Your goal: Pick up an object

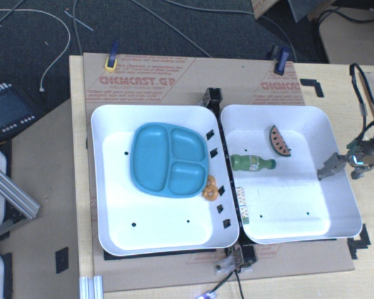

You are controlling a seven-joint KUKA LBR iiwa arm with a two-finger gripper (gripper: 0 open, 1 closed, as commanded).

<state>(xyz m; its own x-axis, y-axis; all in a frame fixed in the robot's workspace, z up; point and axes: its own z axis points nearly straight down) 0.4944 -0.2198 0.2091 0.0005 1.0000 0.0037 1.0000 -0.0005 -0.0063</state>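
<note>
Cardboard-topped bench [174,73], dark floor with cables, two white bins [112,229], tool [336,166] state unclear.

Divided plate [169,159] in left bin [112,229], pastry [210,190] touching its right edge, bottle [252,163] and watermelon slice [278,141] in right bin [336,223]

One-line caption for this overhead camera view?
Pincer at right bin's edge; green bottle and watermelon slice inside; blue plate left.
</note>
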